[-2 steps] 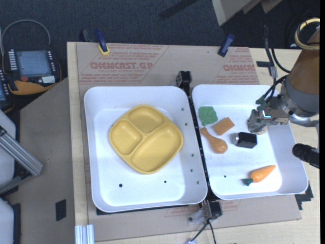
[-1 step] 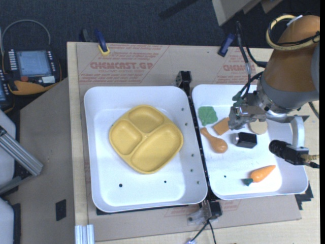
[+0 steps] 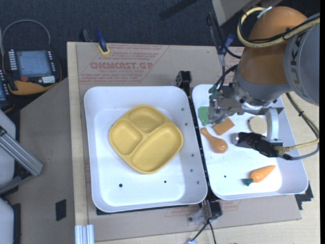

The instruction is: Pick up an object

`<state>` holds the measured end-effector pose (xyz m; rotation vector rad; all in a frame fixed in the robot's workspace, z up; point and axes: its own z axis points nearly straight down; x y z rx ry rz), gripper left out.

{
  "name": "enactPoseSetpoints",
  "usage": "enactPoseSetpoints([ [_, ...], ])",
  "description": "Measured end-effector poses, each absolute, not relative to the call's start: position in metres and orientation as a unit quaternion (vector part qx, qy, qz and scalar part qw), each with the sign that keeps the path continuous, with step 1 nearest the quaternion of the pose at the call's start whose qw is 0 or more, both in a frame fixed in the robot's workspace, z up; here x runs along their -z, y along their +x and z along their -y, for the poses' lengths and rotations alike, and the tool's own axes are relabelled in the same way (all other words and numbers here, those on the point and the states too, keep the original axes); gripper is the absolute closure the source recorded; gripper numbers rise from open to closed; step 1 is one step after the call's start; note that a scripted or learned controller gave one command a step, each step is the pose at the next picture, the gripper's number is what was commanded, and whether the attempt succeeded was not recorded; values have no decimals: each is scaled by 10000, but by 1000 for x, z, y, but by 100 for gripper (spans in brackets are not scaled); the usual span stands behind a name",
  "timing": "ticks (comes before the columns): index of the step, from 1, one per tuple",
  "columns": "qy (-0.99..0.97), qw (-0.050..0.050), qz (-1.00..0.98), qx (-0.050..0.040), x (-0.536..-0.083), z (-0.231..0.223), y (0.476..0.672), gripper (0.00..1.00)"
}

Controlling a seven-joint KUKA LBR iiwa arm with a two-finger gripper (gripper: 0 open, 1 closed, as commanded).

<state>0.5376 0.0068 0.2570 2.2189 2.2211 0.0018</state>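
- Looking down on the bench, we note two shallow white bins side by side on a brown cardboard sheet [image 3: 127,60] with red lettering.
- Left bin [image 3: 96,151]: one yellow divided plate [image 3: 146,138] with three compartments lies flat near the middle, white floor showing all round it.
- Right bin [image 3: 284,187]: four small things, any of which could be the pick.
- A green piece [image 3: 203,115] sits close to this bin's left wall, in the upper part of the view, partly covered by the robot's wrist.
- A tan block [image 3: 224,126] lies just right of the green piece and a little lower.
- A drumstick-shaped piece [image 3: 215,141] lies just below the block, thin end up-left, fat end down-right.
- A carrot [image 3: 262,173], orange with a green top, lies toward the lower right corner, well apart from the other three.
- The grey arm [image 3: 304,60], with its orange band [image 3: 269,34], reaches in from the right.
- The gripper [image 3: 219,110] hangs low over the upper left part of the right bin, right above the green piece and the tan block.
- Jaws: we cannot tell whether they are spread or pressed together, because the wrist body hides them.
- Off the cardboard at the view's left edge sits a teach pendant [image 3: 31,65] with a screen. A blue and yellow clamp [image 3: 103,44] grips the sheet's far edge.
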Motion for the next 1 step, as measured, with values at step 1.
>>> enactPoseSetpoints([
  [1, 7056, -15, -7086, 10, -238, -63, 543, 100],
])
